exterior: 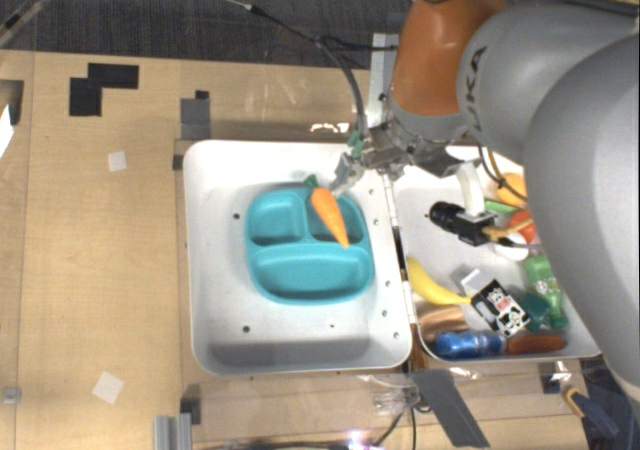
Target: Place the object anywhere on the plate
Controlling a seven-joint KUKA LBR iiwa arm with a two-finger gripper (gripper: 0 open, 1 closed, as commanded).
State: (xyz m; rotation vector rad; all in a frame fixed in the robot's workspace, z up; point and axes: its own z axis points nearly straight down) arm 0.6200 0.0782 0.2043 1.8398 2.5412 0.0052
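Lying across the upper right compartment of the blue plate (305, 258), the carrot (329, 216) points its green top toward the gripper (348, 170) just above. Whether the fingers are spread or closed I cannot tell; the arm (520, 88) hides much of the right bin (430, 343).

arm (540, 88) cut off at right edge, right bin (500, 353) partly hidden beneath it
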